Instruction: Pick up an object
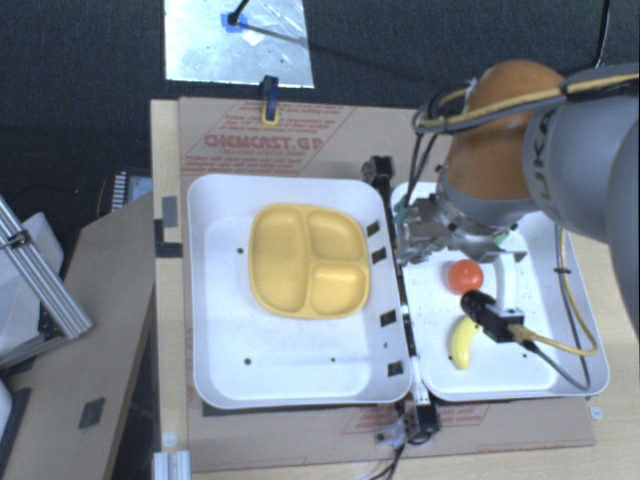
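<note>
A yellow plastic plate [305, 261] with three compartments lies in the left white bin [225, 353], well apart from the other things. In the right white bin [520, 376], a small orange-red ball [465, 275] lies near the middle. A small yellow toy banana [461, 344] lies just nearer the front rim. The grey arm [590, 158] bends in from the right. Its gripper [420, 236] hangs by the divider, just left of the ball, and I cannot tell whether it is open or closed.

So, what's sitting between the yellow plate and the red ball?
Nothing loose. In the camera view, the two bins' adjoining rims, fitted with black clips, separate the plate from the ball.
</note>
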Controlling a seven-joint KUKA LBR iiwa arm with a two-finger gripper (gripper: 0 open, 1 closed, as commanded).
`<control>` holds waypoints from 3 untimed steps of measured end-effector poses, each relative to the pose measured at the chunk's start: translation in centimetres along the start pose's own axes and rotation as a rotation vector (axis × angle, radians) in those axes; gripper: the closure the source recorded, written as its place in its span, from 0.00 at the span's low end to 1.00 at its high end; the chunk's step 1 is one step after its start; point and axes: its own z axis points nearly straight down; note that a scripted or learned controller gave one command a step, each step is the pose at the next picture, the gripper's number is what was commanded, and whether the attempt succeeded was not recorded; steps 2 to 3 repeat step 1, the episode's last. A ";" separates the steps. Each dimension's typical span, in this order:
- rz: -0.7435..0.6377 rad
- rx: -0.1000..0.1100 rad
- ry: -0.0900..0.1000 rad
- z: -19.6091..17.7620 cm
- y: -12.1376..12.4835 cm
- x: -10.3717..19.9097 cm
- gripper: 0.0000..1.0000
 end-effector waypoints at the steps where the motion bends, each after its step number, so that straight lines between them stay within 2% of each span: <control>1: -0.001 -0.001 0.001 -0.9 0.7 5.0 1.00; 3: -0.001 -0.001 0.001 -0.9 0.7 5.0 1.00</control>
